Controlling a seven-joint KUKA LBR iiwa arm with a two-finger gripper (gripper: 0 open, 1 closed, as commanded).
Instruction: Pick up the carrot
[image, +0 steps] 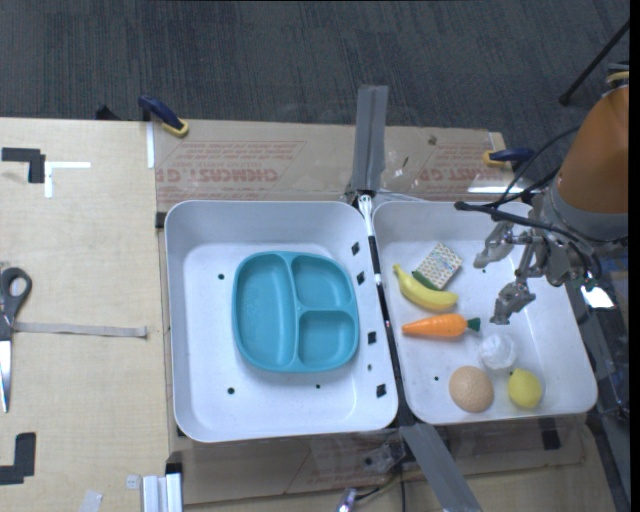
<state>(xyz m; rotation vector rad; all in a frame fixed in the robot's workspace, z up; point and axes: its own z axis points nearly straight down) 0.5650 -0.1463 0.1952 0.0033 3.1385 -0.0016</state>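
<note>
Camera view shows us the carrot (436, 326) lying in the right bin (570, 395), below the banana (422, 289). It looks light, rigid, smooth; we'd grasp mid-body. Gripper (507, 277) hangs nearby, fingers apart, holding nothing.

- we see the gripper (505, 275) over the right bin (560, 400), carrot (437, 326) just to its lower left.
- banana (422, 289) and sponge (438, 265) lie left of it.
- below it sit a clear cup (497, 350), egg (471, 389) and lemon (525, 388).
- far left, a divided plate (296, 311) lies in the left bin (200, 400).
</note>
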